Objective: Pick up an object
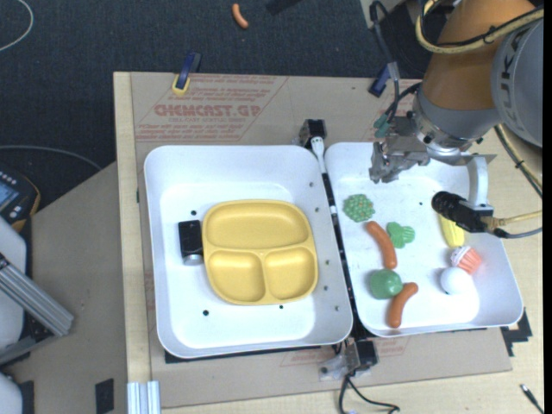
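Gripper poised over the right bin, before any grasp.
Left to right: yellow three-compartment plastic tray (259, 251) in the left white bin (164, 231); knobbly round green toy (358, 206) below the gripper (385, 170), finger state indiscernible; descend centred, clear of the long orange sausage (381, 243).

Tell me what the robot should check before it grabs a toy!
1. Pincer is over the right bin: ok.
2. A toy lies near it, the round green bumpy one just below in the picture: ok.
3. Pincer already down on that toy: not ok, it sits apart.
4. Pincer ready to grab: cannot tell.
5. That toy has room around it; the red sausage lies a little apart: ok.
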Motion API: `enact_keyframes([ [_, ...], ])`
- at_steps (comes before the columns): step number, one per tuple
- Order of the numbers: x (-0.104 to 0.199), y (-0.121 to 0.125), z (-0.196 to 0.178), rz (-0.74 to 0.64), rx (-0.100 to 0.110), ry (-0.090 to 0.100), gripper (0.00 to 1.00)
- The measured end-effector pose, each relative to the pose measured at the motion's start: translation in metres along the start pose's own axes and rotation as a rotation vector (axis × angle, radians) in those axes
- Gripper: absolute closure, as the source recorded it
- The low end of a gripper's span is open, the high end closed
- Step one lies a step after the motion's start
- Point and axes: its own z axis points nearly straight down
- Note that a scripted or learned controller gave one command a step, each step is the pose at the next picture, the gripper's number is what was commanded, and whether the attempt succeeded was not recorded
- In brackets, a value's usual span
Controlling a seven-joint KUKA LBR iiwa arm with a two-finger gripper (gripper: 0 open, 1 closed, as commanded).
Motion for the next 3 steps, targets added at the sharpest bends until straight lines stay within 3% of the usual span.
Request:
enact_keyframes([
  [3, 0.008, 0.001, 0.019, 0.002, 0.003, 0.0, 1.0],
])
